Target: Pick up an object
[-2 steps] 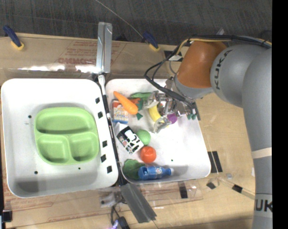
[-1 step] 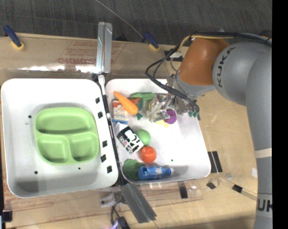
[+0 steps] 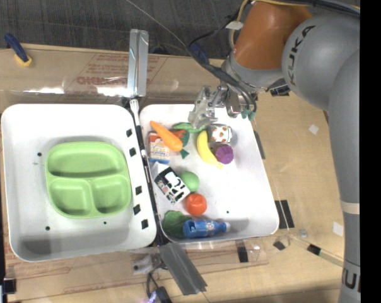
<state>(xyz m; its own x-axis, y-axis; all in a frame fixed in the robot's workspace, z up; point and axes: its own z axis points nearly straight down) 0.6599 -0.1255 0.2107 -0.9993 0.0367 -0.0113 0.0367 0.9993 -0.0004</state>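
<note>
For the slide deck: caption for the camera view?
Claw above the toy-filled right bin; green divided tray in the left bin.

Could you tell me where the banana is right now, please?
The banana lies in the right bin, toward its upper middle, beside the purple fruit and just below the gripper.

Single fixed camera above the bench (image 3: 291,163), looking down at a slant. Both white bins sit side by side in frame: left bin (image 3: 14,169), right bin (image 3: 253,188). Mid distance, whole bins visible plus cardboard surround. Arm (image 3: 323,49) enters from the frame's right and upper right.
</note>
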